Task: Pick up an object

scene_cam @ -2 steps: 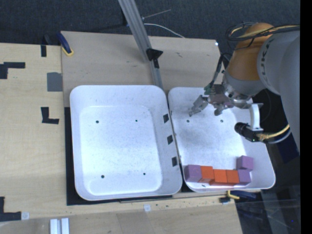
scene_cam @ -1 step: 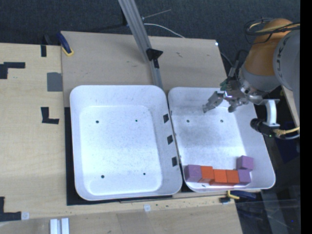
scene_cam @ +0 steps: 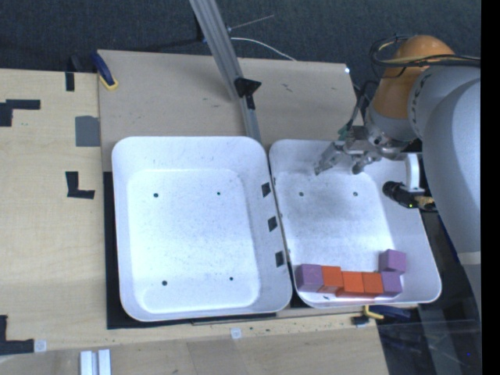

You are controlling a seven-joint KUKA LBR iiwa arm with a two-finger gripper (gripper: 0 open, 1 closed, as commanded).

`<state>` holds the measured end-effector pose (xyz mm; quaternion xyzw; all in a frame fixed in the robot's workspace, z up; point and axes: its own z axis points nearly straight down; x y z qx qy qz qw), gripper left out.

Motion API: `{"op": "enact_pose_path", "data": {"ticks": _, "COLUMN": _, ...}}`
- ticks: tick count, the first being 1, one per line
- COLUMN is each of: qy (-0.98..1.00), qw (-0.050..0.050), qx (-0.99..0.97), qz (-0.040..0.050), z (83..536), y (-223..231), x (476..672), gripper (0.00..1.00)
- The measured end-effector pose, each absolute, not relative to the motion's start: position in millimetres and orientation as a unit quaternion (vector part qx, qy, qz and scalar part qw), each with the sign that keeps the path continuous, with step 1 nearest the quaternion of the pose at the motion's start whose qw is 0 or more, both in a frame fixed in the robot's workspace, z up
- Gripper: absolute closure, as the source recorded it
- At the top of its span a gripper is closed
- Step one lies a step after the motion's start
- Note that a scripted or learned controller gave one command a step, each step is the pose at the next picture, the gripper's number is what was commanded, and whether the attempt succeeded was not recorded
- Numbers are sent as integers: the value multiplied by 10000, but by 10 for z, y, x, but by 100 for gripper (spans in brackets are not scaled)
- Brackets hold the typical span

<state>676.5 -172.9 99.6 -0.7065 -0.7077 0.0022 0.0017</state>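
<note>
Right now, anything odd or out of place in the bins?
Nothing damaged or spilled. The purple and orange blocks are all crowded against the near wall of the right bin, far from the gripper at the far end.

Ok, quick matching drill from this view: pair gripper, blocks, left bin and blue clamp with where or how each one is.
Things:
1. gripper
2. blocks
3. left bin
4. blue clamp

Places:
A. bunched along the near edge of the right bin
B. on the board's far left corner
C. over the far end of the right bin, apart from the blocks
D. beside the right bin, on the side away from the arm

Pairs: 1-C, 2-A, 3-D, 4-B
</note>
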Motion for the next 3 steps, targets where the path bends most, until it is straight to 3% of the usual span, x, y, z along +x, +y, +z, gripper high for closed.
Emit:
{"op": "enact_pose_path", "data": {"ticks": 1, "qy": -7056, "qw": 11, "qx": -7086, "qz": 20, "z": 1362, "y": -2007, "x": 5431, "gripper": 0}}
{"op": "enact_pose_path", "data": {"ticks": 2, "qy": -7096, "qw": 32, "qx": -7046, "qz": 6, "z": 896, "y": -1088, "x": 5450, "gripper": 0}}
{"op": "enact_pose_path", "data": {"ticks": 3, "qy": -7068, "qw": -12, "qx": -7075, "qz": 5, "z": 920, "y": -1591, "x": 5775, "gripper": 0}}
